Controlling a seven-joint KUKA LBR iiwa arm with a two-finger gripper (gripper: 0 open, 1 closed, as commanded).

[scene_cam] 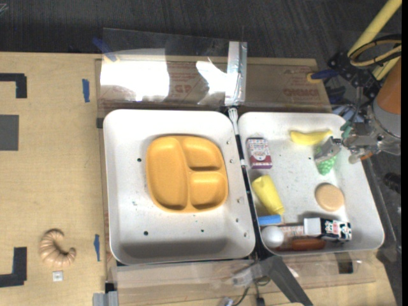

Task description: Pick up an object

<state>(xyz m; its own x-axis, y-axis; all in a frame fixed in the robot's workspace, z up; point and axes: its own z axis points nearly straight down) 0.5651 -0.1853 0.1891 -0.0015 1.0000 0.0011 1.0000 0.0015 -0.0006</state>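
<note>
Beneath the gripper (338, 150), green object (326, 166) half hidden.

Bright overhead light, glare on clear sheet (167, 75), slightly soft focus

arm (390, 104): grey body with an orange band above the wrist; metallic grey gripper (338, 150); black and yellow cables (370, 46) alongside.
</note>
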